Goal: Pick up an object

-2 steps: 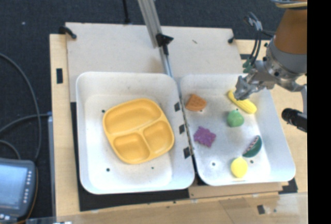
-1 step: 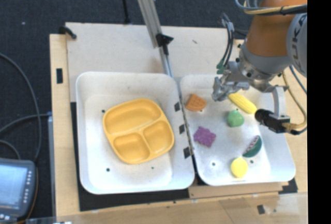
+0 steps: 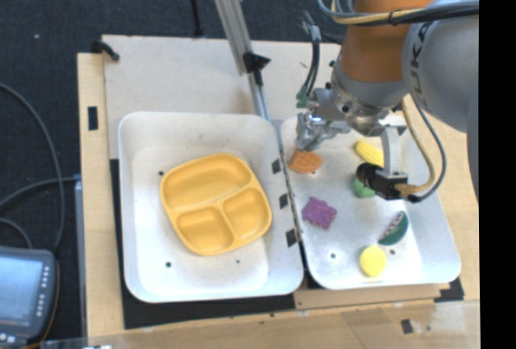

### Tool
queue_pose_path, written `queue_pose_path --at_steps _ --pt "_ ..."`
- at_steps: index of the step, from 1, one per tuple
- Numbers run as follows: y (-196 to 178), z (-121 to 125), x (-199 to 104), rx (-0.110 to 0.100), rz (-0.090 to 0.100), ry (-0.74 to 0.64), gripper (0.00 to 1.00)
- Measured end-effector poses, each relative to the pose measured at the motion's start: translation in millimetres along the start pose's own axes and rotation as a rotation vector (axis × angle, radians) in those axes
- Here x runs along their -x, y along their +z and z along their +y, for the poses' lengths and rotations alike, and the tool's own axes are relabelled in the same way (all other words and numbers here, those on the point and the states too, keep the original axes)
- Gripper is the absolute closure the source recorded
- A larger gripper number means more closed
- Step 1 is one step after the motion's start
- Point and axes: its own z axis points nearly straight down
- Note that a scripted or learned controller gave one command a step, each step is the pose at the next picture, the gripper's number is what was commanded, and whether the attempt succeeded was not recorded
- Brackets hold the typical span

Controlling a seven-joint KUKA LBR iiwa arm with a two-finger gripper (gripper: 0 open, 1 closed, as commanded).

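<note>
My gripper (image 3: pixel 310 139) hangs over the far left part of the right bin (image 3: pixel 427 259), below the orange band of the arm. Directly under its tip lies a small flat orange piece (image 3: pixel 305 164), touching or nearly touching it. Further toys lie in the same bin: a purple piece (image 3: pixel 319 213), a yellow piece (image 3: pixel 369 151), a green piece (image 3: pixel 362 189) partly hidden by a black part of the arm, a watermelon slice (image 3: pixel 393 227) and a yellow lemon (image 3: pixel 372 260).
The left bin (image 3: pixel 145 259) holds a yellow divided tray (image 3: pixel 215 202). A slanted metal rail (image 3: pixel 230 9) stands behind the bins, ending near the divider between them. The arm's body covers the far right of the right bin.
</note>
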Motion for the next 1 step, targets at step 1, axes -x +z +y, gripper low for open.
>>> queue_pose_path --at_steps 1 --pt "2.7 17.8 -49.6 0.0 0.0 0.001 1.0"
